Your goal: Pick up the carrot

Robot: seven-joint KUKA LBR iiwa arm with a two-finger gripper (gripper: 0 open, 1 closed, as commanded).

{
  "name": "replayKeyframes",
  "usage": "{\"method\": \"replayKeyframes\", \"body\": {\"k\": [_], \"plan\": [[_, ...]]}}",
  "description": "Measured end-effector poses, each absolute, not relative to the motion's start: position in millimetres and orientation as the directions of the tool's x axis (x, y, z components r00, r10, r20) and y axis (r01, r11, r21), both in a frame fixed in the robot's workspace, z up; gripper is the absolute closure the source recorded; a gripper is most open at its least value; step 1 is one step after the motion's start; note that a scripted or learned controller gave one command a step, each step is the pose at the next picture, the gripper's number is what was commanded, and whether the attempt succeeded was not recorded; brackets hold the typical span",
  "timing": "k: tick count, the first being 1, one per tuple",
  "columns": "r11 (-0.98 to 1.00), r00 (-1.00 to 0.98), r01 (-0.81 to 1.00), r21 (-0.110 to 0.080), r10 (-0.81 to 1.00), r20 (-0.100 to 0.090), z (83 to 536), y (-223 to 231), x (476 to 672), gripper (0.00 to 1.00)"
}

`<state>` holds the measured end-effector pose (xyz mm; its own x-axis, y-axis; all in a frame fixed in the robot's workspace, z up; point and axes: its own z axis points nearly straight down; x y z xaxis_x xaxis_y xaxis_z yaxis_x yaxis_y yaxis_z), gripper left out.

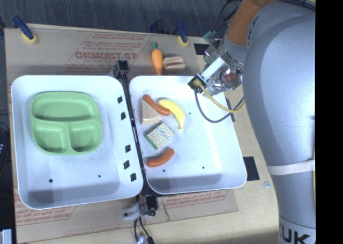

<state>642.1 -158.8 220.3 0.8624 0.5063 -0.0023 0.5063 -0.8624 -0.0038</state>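
1. Carrot first: the small orange toy carrot with a green top [156,59] lies outside both bins, on the brown cardboard sheet [96,50] that covers the worktop, just above the upper rim of the right white bin [225,152], in the upper middle of the frame.
2. Just to the right of the carrot sits a tan and brown toy sandwich piece [173,64], also on the cardboard.
3. The claw [206,79] hangs at the upper right edge of the right bin, well to the right of the carrot, with nothing visible in it; whether it is apart or together I cannot tell.
4. A yellow cable [217,103] loops down from the wrist over the bin's right part.
5. Inside the right bin lie a yellow toy banana [176,113], a red-orange toy sausage [155,105] across a beige wedge [149,113], a green-and-white checked block [160,135], and a second orange sausage [160,157] lower down.
6. The left white bin [32,184] holds a light green three-part plastic tray [66,122].
7. The grey arm [284,93] fills the frame's right side.
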Motion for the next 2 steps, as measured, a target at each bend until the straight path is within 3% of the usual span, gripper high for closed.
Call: {"method": "replayKeyframes", "body": {"k": [1,2], "plan": [[-0.95,0.95,0.313,-0.003,0.313,-0.003,275.7,-136.5,636.3,1.0],[-0.973,0.973,0.232,-0.004,0.232,-0.006,272.7,-116.0,588.8,1.0]]}}
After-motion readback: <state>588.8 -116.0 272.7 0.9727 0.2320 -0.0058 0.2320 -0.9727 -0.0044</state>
